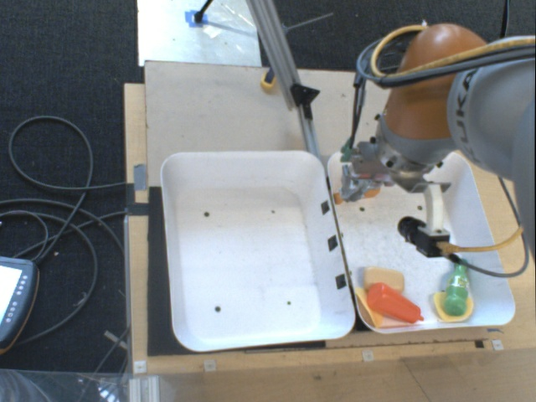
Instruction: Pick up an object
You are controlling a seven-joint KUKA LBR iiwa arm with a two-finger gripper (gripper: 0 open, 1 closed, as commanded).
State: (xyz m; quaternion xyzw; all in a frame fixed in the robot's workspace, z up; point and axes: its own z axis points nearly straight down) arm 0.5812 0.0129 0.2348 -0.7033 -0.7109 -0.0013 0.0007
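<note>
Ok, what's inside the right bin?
Along the right bin's near edge: a tan block, a red wedge, a green bottle. The arm covers its far end, so anything under there is hidden.

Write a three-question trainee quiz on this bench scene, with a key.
1. True or false: the green bottle lies in the left bin.
2. Multiple choice: the gripper is over which part of the right bin? A) its far end, beside the wall next to the left bin; B) its near end; C) outside it.
3. Fill in: the tan block lies at the right bin's ____ end, near or far from the camera.
Key: 1 false; 2 A; 3 near.
</note>
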